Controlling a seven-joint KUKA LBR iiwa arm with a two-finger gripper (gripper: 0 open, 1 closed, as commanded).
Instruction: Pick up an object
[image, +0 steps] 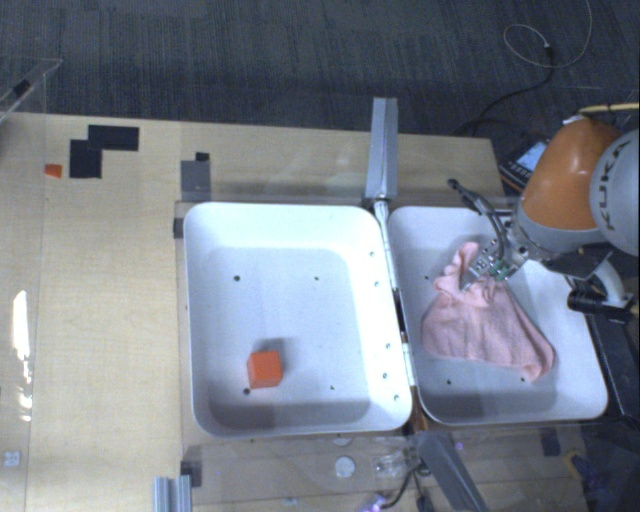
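The fingers (487, 272) sit on the crumpled pink cloth's (487, 330) upper edge; whether they are clamped, I cannot tell. Grasping step; lifting likely comes next.

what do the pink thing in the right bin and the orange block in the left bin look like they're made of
The pink thing looks like soft cloth, matte: it lies crumpled, with folds and a peak pulled up near the gripper. The orange block looks rigid, with flat faces and crisp edges; foam, wood or plastic cannot be told apart here.
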